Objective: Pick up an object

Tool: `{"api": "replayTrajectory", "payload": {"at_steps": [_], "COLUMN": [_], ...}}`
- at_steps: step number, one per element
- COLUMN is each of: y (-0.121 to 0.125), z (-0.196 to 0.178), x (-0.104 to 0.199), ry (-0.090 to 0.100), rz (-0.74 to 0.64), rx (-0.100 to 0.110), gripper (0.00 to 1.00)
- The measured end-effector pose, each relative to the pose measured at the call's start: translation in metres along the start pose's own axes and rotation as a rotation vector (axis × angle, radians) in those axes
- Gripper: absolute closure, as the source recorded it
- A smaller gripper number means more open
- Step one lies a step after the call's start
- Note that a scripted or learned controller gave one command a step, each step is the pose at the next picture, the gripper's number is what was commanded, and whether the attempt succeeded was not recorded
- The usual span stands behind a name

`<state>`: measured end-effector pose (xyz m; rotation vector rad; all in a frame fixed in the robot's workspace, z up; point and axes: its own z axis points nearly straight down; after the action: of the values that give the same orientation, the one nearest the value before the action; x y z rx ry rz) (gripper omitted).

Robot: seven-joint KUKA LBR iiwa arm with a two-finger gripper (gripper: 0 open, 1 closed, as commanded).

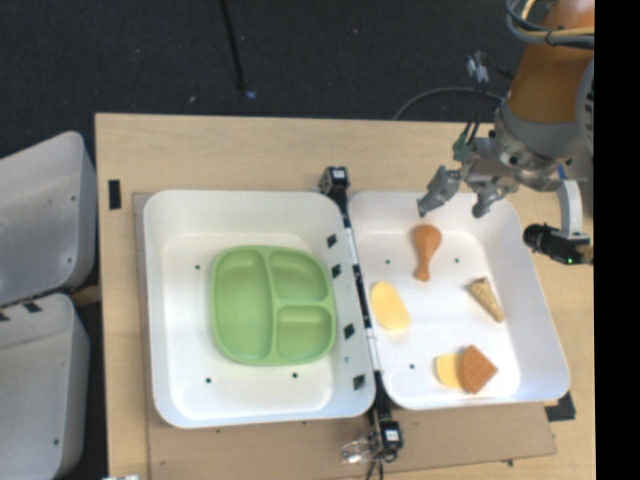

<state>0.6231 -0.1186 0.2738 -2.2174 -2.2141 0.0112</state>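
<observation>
My gripper (462,197) hangs open over the far edge of the right bin (535,268), its two fingers spread apart with nothing between them. Just below it lies a brown drumstick-shaped piece (426,249). A yellow oval piece (390,307) rests near the bin's left wall. A tan wedge (487,298) sits toward the right side. At the near side, an orange-brown square piece (477,368) overlaps a small yellow disc (447,370).
The left bin (180,388) holds a green divided tray (271,304). A black-clipped divider (352,288) runs between the bins. Grey chairs (40,268) stand off the bench's left side. A cable loops behind the arm.
</observation>
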Motion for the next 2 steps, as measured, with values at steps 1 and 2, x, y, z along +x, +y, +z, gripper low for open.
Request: {"api": "replayTrajectory", "payload": {"at_steps": [1, 2], "y": [0.002, 0.007], "z": [-0.007, 0.037], "x": [0.0, -0.003], "ry": [-0.001, -0.003], "rz": [-0.002, -0.001], "rx": [-0.012, -0.009], "gripper": [0.0, 0.0]}}
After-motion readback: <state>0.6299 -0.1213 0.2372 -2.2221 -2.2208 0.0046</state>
